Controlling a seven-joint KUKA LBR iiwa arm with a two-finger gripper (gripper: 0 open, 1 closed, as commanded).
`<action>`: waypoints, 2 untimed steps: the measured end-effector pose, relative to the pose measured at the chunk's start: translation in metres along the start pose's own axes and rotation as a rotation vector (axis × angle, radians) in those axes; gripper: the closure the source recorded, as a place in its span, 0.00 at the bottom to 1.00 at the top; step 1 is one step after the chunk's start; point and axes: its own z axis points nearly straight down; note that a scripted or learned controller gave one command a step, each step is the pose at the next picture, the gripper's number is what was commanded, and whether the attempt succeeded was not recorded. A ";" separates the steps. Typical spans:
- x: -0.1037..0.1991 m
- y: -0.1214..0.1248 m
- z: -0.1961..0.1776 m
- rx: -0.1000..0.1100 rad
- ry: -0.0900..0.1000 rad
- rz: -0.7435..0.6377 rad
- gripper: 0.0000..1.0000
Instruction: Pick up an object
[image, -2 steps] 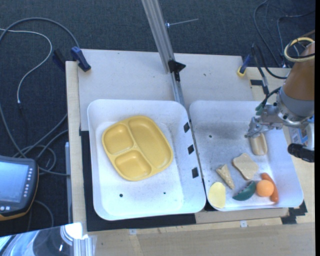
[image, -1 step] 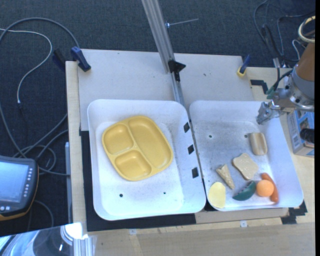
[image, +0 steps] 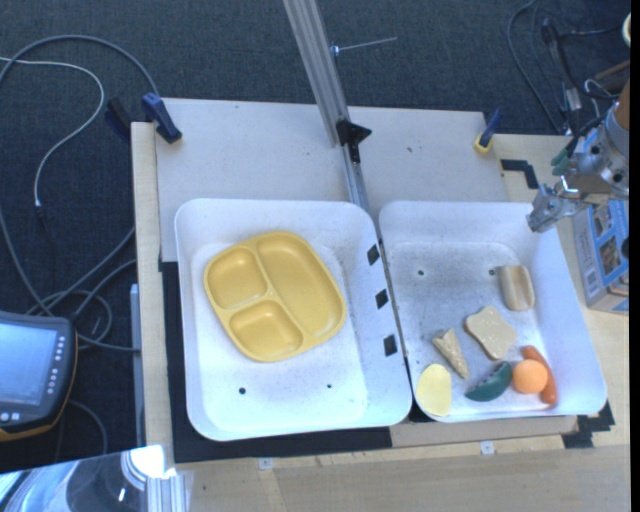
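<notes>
here the fingers (image: 546, 212) hang over the right bin's (image: 560, 300) rim; grip unclear.

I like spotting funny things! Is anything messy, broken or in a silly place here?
Nothing looks broken or spilled. The yellow divided plate sits a bit crooked in the left bin. The toy foods in the right bin crowd its near corner, and the pale yellow slice lies at that bin's front edge. The gripper hangs over the right bin's far rim.

Hand (image: 545, 212) at right edge, pointing left
</notes>
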 end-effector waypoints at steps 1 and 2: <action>0.054 0.010 -0.007 0.003 0.003 -0.005 1.00; 0.112 0.020 -0.011 0.004 0.004 -0.005 1.00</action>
